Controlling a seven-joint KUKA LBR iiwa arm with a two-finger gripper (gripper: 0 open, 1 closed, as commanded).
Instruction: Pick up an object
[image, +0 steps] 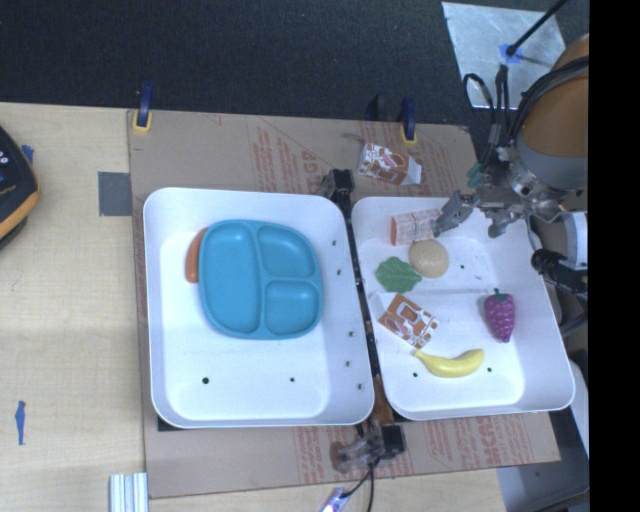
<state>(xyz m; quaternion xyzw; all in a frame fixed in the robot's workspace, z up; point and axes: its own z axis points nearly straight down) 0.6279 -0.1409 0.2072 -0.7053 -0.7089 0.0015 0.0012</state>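
Left bin: blue divided plate lying flat, an orange item poking out from under its left edge. Right bin: green leaf, round beige ball just right of it, orange-white packet above near the top rim, printed snack wrapper below the leaf, yellow banana near the front, purple grapes to the right. Another wrapper lies on the table above the bins. Gripper at the right bin's top edge, fingers spread open, holding nothing, tip near the packet.
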